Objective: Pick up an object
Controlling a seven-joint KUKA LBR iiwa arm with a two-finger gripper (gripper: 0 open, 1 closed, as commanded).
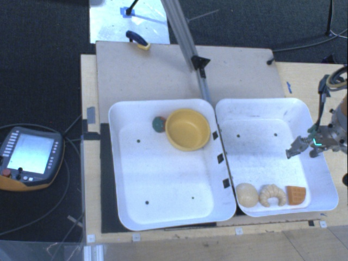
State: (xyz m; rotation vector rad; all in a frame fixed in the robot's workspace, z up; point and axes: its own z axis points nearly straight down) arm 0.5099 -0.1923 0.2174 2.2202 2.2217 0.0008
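My gripper (304,149) hangs over the right side of the right bin (255,118), open with nothing between its fingers. Along that bin's front wall lie a cream egg-shaped object (247,194), a pale croissant-shaped piece (273,195) and an orange block (296,194), all below the gripper in the view and apart from it. In the left bin (163,200), near its back right corner, stands a yellow bowl (187,129) with a small dark green ball (158,124) touching its left side.
A metal pole (182,31) slants down to the seam between the bins at the back. A yellow-and-blue clamp (138,39) sits on the board's back edge. A teach pendant (27,159) lies on the floor to the left.
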